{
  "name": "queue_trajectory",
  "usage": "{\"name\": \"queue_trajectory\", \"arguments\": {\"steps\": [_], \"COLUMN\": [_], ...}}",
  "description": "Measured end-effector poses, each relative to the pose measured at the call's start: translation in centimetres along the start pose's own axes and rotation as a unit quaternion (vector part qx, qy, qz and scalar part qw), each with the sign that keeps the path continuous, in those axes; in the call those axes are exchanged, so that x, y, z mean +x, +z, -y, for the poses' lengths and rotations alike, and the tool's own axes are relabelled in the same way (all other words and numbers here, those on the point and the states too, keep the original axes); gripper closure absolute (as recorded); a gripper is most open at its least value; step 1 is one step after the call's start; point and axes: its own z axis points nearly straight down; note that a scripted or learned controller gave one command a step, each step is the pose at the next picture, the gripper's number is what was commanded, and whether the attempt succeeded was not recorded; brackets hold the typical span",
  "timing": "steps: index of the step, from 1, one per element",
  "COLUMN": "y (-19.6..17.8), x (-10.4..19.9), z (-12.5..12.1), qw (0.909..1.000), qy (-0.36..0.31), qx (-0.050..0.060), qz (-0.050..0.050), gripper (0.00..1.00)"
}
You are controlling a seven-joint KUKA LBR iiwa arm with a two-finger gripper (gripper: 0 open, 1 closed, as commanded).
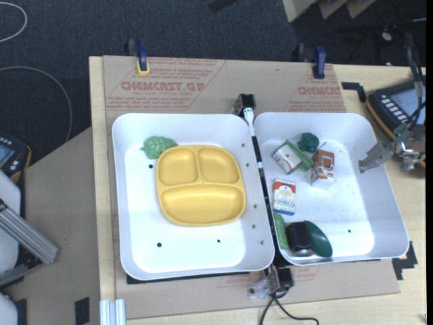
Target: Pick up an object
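Green lump (308,141) mid right bin, fingers (371,157) well apart

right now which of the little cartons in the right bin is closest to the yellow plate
The white carton lying lowest, just below the other two cartons, which sit further up the bin.

At the right edge of the frame, the gripper (384,153) is small, grey and metallic, with thin dark cables above it.
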Motion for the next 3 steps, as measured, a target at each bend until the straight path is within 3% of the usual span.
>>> {"name": "queue_trajectory", "arguments": {"steps": [1, 2, 3], "y": [-14.5, -26.8, -27.0], "x": [0.9, 3.5, 3.5], "z": [2.4, 2.7, 2.6], "qw": [0.9999, 0.9999, 1.0000], "qy": [-0.001, -0.002, -0.001], "qx": [-0.010, -0.010, -0.004], "qz": [0.003, 0.003, 0.002], "gripper": [0.00, 0.00, 1.00]}}
